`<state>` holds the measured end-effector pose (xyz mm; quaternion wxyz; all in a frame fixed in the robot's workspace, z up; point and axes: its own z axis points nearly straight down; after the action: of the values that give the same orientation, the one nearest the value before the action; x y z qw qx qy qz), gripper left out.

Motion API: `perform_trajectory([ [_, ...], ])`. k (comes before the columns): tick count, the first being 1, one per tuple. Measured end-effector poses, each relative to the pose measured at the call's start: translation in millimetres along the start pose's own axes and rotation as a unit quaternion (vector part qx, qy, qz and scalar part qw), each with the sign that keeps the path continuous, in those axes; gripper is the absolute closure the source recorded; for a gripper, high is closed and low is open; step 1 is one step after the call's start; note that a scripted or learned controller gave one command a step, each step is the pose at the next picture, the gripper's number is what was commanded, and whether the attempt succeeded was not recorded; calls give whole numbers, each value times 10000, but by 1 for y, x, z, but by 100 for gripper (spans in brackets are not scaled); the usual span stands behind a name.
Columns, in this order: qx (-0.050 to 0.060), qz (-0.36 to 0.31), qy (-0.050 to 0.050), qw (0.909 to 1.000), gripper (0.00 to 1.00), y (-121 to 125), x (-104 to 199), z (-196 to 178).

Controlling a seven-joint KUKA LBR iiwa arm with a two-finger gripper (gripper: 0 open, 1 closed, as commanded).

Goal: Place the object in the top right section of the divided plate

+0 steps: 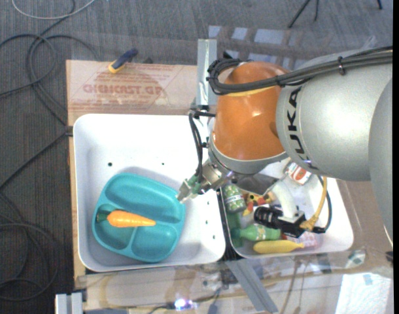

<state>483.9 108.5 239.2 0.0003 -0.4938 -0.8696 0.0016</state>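
Grey and orange, the arm [297,120] fills the upper right of the frame, nearest the lens, and hides much of the right bin [343,237]. Next in size, the left bin [137,133] takes the centre left, resting on a cardboard sheet [121,90] whose printed edge shows above it. A teal divided plate [150,198] lies in the lower left part of that bin. An orange carrot [129,220] rests across the plate's middle, over the dividing ridge, left of centre. At the plate's upper right rim sits the gripper [188,190]; whether it is parted or closed, I cannot tell. Small bottles and a yellow item [278,246] crowd the right bin's lower part.
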Motion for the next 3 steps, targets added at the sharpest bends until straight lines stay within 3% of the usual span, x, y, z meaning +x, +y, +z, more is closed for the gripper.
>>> perform_trajectory([
  [1,-5,708,6,9975,100,-47,-80,16],
  [2,-6,753,-2,9972,100,-77,-149,-17],
  [3,2,1362,12,9907,100,-23,-37,22],
])
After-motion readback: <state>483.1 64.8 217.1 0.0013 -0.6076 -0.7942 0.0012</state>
